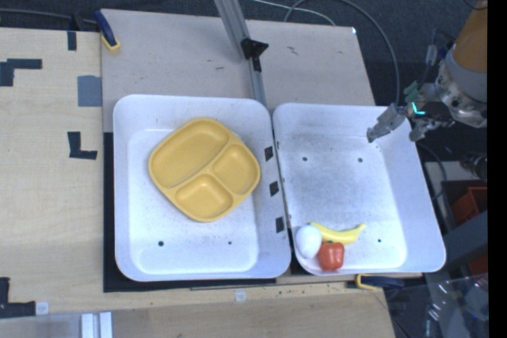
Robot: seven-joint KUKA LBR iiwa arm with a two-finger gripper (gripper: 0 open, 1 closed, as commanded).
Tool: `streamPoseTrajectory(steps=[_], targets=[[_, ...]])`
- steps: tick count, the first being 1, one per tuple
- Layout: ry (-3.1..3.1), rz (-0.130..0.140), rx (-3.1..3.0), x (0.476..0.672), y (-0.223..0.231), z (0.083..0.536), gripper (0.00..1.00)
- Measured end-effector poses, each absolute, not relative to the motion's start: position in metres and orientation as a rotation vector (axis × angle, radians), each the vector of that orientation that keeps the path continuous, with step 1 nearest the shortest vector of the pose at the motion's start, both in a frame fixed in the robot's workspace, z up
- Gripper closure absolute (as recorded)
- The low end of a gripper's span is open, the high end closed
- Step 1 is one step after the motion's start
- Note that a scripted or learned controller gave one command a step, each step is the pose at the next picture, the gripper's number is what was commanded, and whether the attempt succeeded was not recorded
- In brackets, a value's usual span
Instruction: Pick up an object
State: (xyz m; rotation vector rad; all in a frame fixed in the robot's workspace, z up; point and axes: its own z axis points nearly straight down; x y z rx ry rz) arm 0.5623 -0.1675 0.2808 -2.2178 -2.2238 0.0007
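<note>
In the right bin (348, 170), three small things are crowded at the front edge: a white ball (307, 241), a red pepper-like toy (332, 256) and a yellow banana (344, 232) lying over them. A yellow divided plate (204, 169) lies in the left bin (135, 249). My gripper (398, 130) hangs over the right bin's far right rim, well away from the three toys. Its two fingers stand apart, open, with nothing between them.
A slanted metal pole (228, 0) comes down to the far edge between the bins. A thin cable (372, 28) loops behind the right bin. A blue and yellow clamp (107, 31) sits at the bench's far left.
</note>
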Motion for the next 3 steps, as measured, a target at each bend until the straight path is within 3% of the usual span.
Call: streamPoseTrajectory(steps=[2, 3], targets=[[-2.218, 0.008, -2.215, 0.557, -0.155, 0.156, 0.0], [-2.22, 0.008, -2.216, 0.565, -0.158, 0.102, 0.0]])
